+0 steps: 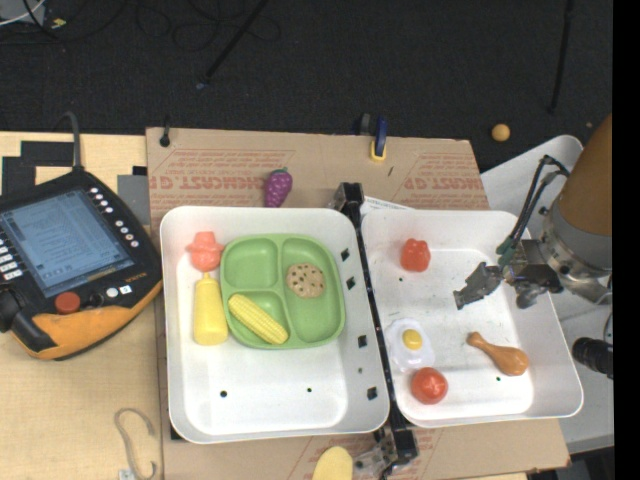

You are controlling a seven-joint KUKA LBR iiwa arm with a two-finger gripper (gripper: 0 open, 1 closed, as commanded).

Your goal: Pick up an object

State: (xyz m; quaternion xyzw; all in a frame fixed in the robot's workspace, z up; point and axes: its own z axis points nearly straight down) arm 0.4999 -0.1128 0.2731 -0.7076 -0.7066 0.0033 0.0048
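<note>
**Fingers over the right bin, nothing seen between them**

The gripper (478,288) hangs over the right bin (545,396), the dark fingers (470,293) pointing left. Whether they stand apart or together cannot be told from this angle; no object shows between them, and they seem to touch nothing.

Nearest to the fingers, just below and right of them, lies a drumstick (498,354). Below and left of the fingers sits a fried egg (410,341), with a tomato (429,385) just beneath it. Up and left of the fingers is a red pepper (415,256).

Farther left, in the left bin (260,408), a green tray (320,318) holds a cookie (305,280) and a corn cob (258,319); a yellow bottle (208,310) and a pink toy (203,251) lie beside it.

Beyond the bins, the cardboard (220,173) on the surface bears red print, upside down, too faint to read surely. A purple grape bunch (277,187) rests on it. Far left sits a control pendant (70,258).
</note>
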